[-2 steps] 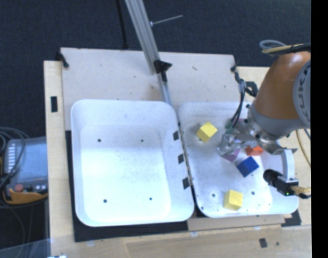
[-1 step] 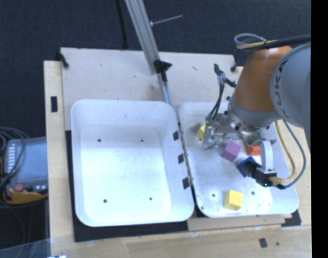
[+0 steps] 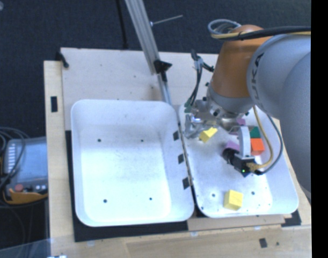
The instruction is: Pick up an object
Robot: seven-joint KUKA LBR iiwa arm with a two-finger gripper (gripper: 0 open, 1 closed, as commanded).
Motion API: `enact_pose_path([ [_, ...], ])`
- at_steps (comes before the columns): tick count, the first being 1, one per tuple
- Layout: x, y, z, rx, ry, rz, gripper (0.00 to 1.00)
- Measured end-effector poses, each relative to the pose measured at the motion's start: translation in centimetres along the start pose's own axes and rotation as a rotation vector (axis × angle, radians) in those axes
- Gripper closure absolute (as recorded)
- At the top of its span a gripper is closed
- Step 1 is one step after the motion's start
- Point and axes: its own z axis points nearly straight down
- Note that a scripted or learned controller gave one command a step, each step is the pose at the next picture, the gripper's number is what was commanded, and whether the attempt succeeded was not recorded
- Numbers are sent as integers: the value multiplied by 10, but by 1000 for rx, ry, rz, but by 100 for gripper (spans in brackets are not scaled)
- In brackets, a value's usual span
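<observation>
My gripper [image 3: 196, 123] hangs low over the far left part of the right bin [image 3: 271, 198], close to the wall between the two bins. A small yellow block [image 3: 208, 135] lies tilted right beside its tip; I cannot tell whether it is touched or held. A second yellow block [image 3: 233, 199] rests near the bin's front. An orange block [image 3: 257, 145], a green block [image 3: 254, 131] and a pink piece [image 3: 233, 143] sit clustered under the arm's wrist, partly hidden by it.
The left bin [image 3: 83, 144] lies beside the right one, their rims meeting in the middle. A slanted aluminium rail [image 3: 145, 34] rises behind the bins. A black cable unit with a green light [image 3: 238, 163] hangs from the wrist above the right bin.
</observation>
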Motion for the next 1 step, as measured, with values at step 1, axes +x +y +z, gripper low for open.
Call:
enact_pose_path([
  [1, 45, 23, 7, 1, -1, 2, 100],
])
